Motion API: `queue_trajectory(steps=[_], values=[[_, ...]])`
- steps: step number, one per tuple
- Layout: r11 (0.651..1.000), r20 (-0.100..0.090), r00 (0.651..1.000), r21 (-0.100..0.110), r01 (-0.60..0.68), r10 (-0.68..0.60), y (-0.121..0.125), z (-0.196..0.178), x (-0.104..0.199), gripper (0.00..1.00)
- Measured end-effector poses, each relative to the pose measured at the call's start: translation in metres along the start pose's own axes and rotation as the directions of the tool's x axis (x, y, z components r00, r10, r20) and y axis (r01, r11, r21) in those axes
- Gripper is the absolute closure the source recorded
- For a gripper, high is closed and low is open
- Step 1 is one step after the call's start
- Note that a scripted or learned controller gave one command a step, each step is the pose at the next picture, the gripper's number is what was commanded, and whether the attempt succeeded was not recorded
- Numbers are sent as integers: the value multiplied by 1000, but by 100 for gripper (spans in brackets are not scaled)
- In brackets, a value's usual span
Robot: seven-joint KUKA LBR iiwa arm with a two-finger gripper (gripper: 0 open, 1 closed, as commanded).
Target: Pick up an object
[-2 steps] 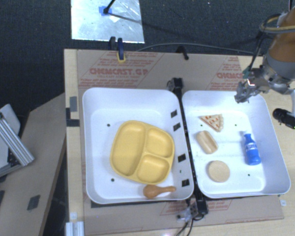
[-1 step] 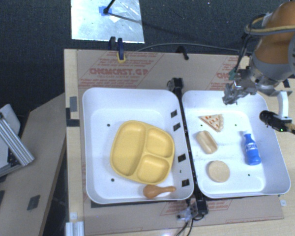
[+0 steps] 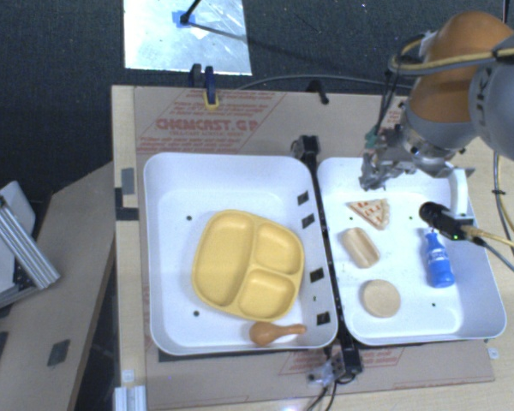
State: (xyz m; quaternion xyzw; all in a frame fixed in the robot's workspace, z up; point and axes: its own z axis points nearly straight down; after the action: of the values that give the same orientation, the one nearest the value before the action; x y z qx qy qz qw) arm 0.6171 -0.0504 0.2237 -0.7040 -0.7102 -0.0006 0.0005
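**Work area.** The desk (image 3: 265, 114) carries 2 shallow white bins side by side. The left bin (image 3: 167, 182) and the right bin (image 3: 475, 311) meet along a dark centre seam.

**Arm and end effector.** The arm (image 3: 450, 75) enters from the right side of the camera view, with its orange section above the rear of the right bin. The end effector (image 3: 373, 178) points down over the rear-left part of the right bin, just behind the pizza slice (image 3: 370, 213). Whether it is released or clenched cannot be determined at this angle. No object is seen in its grasp.

**Right bin contents – 4 items, all lying on the bin floor:**
- The pizza slice, a tan and red triangle, lies nearest the end effector, apart from its tip.
- The bread roll (image 3: 360, 247), pale brown and oblong, lies just in front of the slice.
- The round cracker (image 3: 381, 299), a flat beige disc, lies near the front wall.
- The blue bottle (image 3: 439, 261) lies on its side towards the right of the bin, well apart from the roll.

**Left bin contents – 2 items:**
- The yellow tray (image 3: 248, 265), with 3 compartments, occupies the middle of the bin floor.
- The drumstick (image 3: 274, 333), orange-brown, lies at the front wall, just beside the tray's front edge.
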Motion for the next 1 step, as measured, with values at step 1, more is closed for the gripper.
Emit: queue_trajectory(steps=[1], values=[[1000,-1,1000,2,0,0,-21,9,46,100]])
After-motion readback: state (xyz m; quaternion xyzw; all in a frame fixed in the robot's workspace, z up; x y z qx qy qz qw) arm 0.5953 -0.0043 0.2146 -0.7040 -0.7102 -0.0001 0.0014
